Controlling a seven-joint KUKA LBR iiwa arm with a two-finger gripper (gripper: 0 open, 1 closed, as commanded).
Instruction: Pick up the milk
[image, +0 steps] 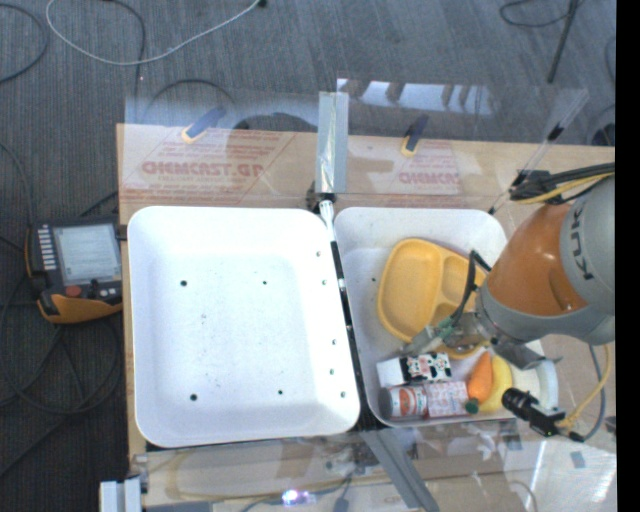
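- Setting: a bench (250, 170) surfaced with brown board stands on dark grey carpet strewn with cables; a handheld control pendant (75, 265) lies on the floor at 9 o'clock of the bins.
- Left bin (240, 320): a shallow white tray, bare but for a few dark specks.
- Right bin (360, 235): holds a yellow divided dish (415, 285) toward 12 o'clock, an orange carrot-like toy (482, 378) and a yellow piece toward 4 o'clock, and a red-labelled bottle (428, 401) lying along the 6 o'clock wall.
- Milk (425, 367): a small white carton with black cow patches, lying on its side just above the bottle and just below the dish, near the bin's middle-bottom.
- Arm (545, 270): its orange band and grey body cover the bin's 3 o'clock side; the gripper (452, 335) hangs just beyond the carton's 1 o'clock corner, and whether it is spread or clenched cannot be told.
- Handling, as judged: the carton is probably light, its thin walls yielding under a hard squeeze, its coated faces somewhat slick. The best hold appears to be across the two long flat faces near mid-length; the bottle crowding the 6 o'clock side leaves little room for a finger there.
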